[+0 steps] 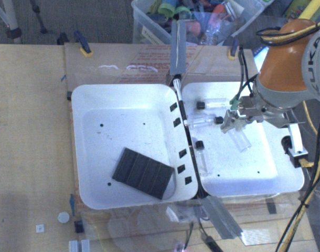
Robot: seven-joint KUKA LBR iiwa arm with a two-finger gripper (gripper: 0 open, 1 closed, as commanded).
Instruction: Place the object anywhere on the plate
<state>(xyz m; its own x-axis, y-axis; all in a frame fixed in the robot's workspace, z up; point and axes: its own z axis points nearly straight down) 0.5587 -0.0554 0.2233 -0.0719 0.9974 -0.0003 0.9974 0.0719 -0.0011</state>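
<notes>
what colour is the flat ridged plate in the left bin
Dark grey, nearly black, ridged plate; seen in the camera view.

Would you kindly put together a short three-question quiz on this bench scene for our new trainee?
1. True or false: the dark ribbed plate lies in the left bin.
2. The pincer hangs above which place? A: the left bin. B: the right bin. C: the bare wooden bench.
3. Fill in the missing word: the small clear bottles in the right bin have ___ caps.

Key: 1 true; 2 B; 3 black.
</notes>
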